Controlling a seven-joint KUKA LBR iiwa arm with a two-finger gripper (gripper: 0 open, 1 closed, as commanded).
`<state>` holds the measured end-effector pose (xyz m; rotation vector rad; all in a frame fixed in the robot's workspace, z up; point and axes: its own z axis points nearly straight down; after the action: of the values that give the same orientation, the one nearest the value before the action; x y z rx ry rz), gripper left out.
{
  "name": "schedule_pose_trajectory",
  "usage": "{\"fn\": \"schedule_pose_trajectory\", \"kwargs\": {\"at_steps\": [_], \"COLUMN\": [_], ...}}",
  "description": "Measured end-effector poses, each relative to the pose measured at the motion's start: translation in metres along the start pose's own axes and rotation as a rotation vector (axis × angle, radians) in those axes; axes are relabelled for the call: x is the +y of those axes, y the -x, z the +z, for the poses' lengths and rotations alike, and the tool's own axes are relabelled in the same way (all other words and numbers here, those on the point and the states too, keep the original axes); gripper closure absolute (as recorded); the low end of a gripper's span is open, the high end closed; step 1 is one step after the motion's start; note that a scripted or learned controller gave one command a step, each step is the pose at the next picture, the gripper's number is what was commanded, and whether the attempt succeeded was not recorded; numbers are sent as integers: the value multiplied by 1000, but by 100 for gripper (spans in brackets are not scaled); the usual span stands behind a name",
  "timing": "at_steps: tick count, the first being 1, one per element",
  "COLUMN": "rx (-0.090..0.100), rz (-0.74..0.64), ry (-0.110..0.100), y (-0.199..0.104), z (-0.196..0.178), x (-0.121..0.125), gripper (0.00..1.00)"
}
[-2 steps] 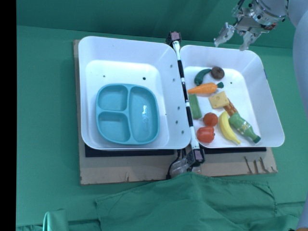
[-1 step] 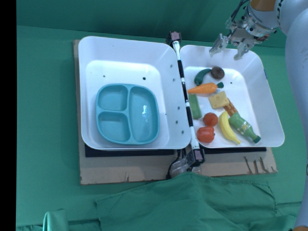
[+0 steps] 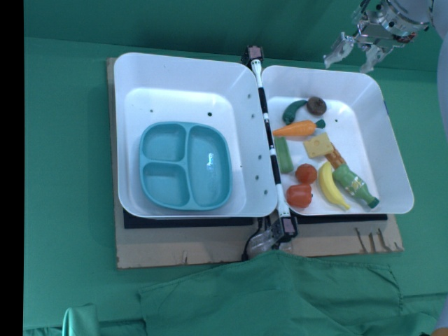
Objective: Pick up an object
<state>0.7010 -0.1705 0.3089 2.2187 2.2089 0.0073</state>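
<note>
A rumpled green cloth (image 3: 280,296) is seen nearest the camera, lying across the lower edge of the bench and overlapping the brown cardboard sheet (image 3: 175,250) on which both bins are set. Just above it, in the right bin (image 3: 392,145), the graspable objects are gathered: a red tomato-like piece (image 3: 299,195) at the near end, a smaller red ball (image 3: 306,173) just behind it, a yellow banana (image 3: 332,186) beside these, and a green bottle (image 3: 355,186) lying tilted with its orange neck toward the bin's middle. A yellow cheese wedge (image 3: 318,145) is placed above the banana, an orange carrot (image 3: 297,128) lies crosswise beyond it, a long green vegetable (image 3: 283,155) is stretched along the left wall, and a curved green piece (image 3: 292,110) is found beside a brown round item (image 3: 316,105) at the far end.

The gripper (image 3: 355,52) is held above the bin's far right corner, outside the rim, well apart from every object. Its two fingers are spread wide, and nothing is held between them or touched by them.

The left bin (image 3: 182,75) is occupied by a teal divided plate (image 3: 185,165). A black-and-white bar (image 3: 269,138) runs between the two bins.
</note>
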Motion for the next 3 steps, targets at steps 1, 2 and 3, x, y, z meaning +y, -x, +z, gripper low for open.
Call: {"fn": "schedule_pose_trajectory", "kwargs": {"at_steps": [1,2,3], "rx": [-3,-4,6], "rz": [-1,2,-8], "ry": [8,3,-14], "y": [18,18,-57], "z": [-109,-117,-46], "x": [1,1,0], "gripper": [0,100,100]}}
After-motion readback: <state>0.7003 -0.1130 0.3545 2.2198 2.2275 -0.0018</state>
